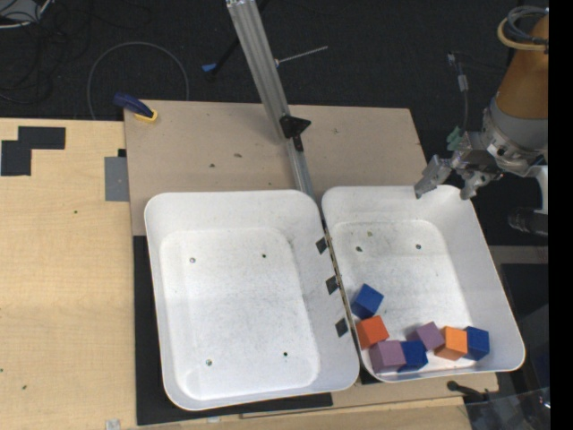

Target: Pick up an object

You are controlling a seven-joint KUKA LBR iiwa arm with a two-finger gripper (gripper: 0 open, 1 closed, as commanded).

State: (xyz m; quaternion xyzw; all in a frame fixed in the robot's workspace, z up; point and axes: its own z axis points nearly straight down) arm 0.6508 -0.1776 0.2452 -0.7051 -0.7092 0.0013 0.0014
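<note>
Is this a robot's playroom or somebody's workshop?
Probably a robot lab. A robot arm's end effector hangs over a white bin of colored blocks, with loose cables on the floor.

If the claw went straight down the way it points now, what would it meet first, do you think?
Probably the far right corner of the right bin, at its rim or the bare floor just inside; depth is unclear. The claw hangs well away from the blocks at the near end.

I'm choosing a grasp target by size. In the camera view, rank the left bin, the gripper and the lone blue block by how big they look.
1. left bin
2. gripper
3. lone blue block
</note>
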